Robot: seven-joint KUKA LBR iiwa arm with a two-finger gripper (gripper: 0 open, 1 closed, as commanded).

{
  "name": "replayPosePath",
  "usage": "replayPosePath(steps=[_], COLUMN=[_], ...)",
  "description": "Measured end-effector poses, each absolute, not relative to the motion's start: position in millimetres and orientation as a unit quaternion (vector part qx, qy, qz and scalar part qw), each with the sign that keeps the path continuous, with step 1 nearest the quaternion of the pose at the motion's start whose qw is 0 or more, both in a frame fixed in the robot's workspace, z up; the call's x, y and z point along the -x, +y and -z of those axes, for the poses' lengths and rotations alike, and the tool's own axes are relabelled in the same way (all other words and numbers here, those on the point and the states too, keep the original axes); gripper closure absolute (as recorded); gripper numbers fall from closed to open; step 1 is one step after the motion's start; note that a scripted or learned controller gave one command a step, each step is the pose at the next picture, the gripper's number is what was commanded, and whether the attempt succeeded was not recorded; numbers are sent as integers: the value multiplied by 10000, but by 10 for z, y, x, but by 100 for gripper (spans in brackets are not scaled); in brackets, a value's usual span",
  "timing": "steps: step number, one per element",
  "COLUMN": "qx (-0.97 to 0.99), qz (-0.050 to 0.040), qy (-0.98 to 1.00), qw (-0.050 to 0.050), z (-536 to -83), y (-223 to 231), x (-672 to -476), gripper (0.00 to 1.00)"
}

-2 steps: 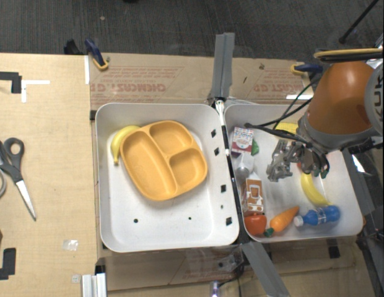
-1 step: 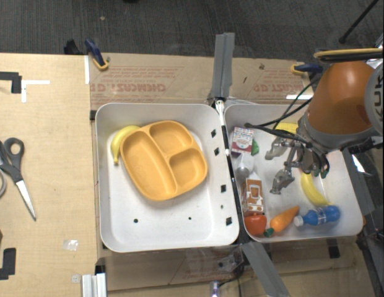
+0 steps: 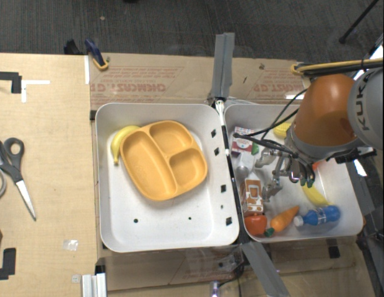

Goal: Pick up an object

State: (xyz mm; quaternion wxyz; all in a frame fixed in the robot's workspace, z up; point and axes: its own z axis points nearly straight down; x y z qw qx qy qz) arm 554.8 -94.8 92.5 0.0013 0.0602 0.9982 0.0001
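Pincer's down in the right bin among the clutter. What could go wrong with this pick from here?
1. The pincer sits among tightly packed items: the snack packet, tomato and carrot lie close together, so it may nudge or pinch a neighbour instead.
2. The cables draped off the wrist hang low over the right bin and might snag items.
3. The blue bottle looks round and could roll if bumped.

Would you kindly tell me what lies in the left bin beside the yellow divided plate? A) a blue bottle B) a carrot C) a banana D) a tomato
C: a banana curves along the divided plate in the left bin.
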Motion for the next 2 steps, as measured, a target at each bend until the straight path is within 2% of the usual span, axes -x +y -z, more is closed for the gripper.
replayPosePath(steps=[1,2], qx=[-1076,-836], qz=[2,9], qy=[9942,9965], qw=[34,40], z=[-941,-1073], y=[-1018,-2022], x=[-6068,-6089], gripper=[0,0])
